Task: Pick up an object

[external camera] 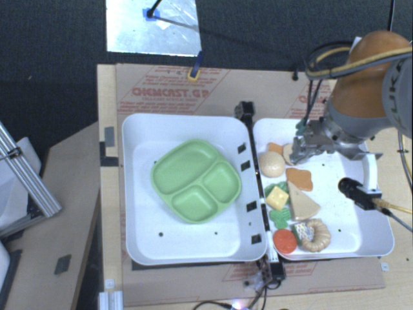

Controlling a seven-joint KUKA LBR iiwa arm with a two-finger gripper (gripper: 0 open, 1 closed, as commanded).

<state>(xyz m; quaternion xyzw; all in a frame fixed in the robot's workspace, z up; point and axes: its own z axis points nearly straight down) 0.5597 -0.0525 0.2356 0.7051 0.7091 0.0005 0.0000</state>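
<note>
Camera view: the gripper [301, 148] hangs low over the right bin [371, 237], near its back-left corner. Whether it is open or closed cannot be told. One pale bun [271, 164] lies just beside it, to the left. One orange slice [299, 178] lies just in front. One green divided plate [195, 181] sits in the left bin [139, 237].

We see our arm [368, 76] reaching in from the right, gripper [301, 148] lowered near the right bin's [374, 237] far-left corner.
</note>
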